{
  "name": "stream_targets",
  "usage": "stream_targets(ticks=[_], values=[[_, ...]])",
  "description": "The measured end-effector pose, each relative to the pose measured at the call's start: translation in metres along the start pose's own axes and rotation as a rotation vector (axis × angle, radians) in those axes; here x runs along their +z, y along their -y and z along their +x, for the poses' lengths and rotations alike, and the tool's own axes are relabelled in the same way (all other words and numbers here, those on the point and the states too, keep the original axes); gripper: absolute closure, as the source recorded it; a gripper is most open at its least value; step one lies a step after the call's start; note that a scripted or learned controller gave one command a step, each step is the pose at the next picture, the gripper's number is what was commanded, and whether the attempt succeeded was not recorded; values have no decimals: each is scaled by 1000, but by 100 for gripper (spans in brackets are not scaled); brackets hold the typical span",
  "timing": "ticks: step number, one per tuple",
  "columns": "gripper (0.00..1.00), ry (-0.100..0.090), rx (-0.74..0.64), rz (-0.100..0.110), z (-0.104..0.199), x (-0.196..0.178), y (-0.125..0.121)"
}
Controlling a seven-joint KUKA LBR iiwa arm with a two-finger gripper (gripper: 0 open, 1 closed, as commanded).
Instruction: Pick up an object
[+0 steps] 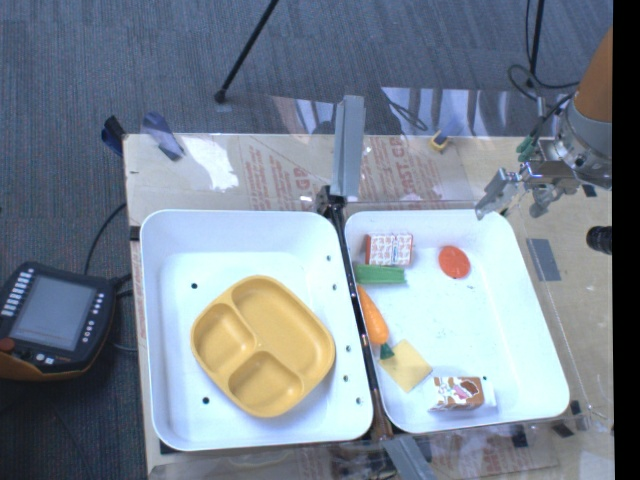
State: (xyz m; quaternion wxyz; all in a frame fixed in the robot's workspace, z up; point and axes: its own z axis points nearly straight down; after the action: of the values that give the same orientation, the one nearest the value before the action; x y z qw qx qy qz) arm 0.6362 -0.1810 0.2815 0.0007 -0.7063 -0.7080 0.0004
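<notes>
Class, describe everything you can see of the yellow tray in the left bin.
The yellow tray is a rounded, plastic-looking dish with a raised rim and three compartments: one long, two smaller. It lies flat and upright, turned at a slant, on the floor of the left bin, nearer the bin's right and front sides. Its compartments hold nothing.

A yellow plastic 3-compartment plate [262,344] lies in the left shallow white bin [165,268], a grey-and-orange handheld control pendant [50,318] sits on the grey carpet [60,68] at left, near a black tripod leg [252,36].
</notes>
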Motion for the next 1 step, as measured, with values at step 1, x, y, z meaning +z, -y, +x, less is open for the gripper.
stream_targets(ticks=[1], values=[[0, -3, 87, 13, 35, 115, 39]])
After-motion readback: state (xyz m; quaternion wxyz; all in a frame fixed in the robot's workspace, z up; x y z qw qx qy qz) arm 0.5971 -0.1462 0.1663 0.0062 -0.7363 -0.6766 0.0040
